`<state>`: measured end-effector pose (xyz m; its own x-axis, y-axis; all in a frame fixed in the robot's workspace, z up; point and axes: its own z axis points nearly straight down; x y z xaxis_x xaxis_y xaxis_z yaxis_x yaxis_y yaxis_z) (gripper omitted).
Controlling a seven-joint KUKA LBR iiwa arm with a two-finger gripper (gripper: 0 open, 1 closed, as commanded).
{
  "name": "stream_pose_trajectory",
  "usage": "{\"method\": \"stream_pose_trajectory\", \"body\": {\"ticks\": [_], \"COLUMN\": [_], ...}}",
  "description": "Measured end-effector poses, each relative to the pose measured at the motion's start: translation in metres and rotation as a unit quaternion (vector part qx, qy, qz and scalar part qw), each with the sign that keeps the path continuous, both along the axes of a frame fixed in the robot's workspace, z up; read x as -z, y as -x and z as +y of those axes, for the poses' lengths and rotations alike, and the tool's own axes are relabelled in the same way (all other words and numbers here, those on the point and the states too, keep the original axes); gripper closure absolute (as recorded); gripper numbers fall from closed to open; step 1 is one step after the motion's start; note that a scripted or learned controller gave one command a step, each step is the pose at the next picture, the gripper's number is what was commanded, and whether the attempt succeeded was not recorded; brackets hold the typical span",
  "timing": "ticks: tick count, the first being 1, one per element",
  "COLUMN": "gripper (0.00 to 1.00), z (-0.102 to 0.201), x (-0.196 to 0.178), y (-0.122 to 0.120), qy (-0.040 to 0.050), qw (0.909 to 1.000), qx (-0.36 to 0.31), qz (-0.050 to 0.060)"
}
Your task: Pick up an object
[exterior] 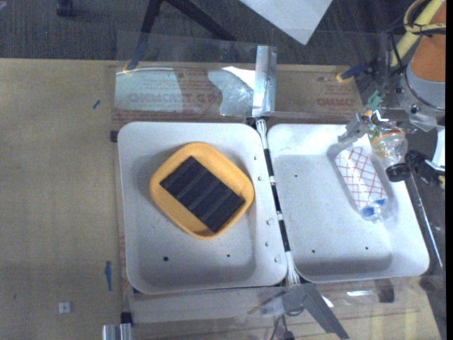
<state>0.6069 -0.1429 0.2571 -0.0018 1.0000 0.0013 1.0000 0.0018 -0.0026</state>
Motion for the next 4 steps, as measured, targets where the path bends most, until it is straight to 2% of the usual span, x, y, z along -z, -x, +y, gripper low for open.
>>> {"method": "stream_pose_trajectory", "body": {"ticks": [1,2,3,4], "gripper": [0.0,0.0,0.0,0.0], "z": [-0.011,-0.032,-0.078,-0.048], "x": [0.105,0.125,0.128,0.162], "y": [-0.023,-0.031,-0.031,-0.035], "qy": [0.001,0.0075,0.0011,0.0016], "qw": [0.9993,0.9934,0.9907,0.9847], "qx": [-0.039,-0.113,-0.136,-0.174], "qz": [-0.002,-0.019,-0.005,-0.003]}}
